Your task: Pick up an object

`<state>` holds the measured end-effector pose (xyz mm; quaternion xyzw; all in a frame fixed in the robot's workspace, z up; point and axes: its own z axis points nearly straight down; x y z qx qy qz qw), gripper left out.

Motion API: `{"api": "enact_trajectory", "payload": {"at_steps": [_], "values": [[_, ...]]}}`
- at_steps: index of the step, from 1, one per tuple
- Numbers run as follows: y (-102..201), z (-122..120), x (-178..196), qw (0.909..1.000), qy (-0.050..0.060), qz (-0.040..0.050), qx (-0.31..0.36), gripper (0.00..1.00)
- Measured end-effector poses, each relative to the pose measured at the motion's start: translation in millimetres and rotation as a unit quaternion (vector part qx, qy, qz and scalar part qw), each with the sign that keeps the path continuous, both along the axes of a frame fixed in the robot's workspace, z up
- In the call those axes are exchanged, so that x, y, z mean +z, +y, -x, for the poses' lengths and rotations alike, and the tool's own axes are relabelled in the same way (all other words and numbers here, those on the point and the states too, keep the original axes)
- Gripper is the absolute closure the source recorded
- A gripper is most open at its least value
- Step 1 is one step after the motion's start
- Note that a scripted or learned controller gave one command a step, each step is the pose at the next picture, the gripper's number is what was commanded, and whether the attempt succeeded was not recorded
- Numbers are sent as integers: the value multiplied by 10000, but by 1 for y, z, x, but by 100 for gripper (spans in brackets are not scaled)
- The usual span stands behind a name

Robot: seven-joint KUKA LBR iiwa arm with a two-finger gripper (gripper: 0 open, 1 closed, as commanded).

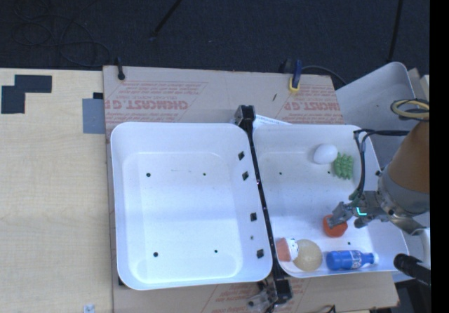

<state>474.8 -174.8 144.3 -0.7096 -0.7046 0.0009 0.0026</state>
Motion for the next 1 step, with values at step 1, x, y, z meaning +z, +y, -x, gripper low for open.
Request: {"api": "enact_trajectory", "payload": {"at_steps": [1], "values": [[-33,-1,-59,10000,-11,3,27,0]]}}
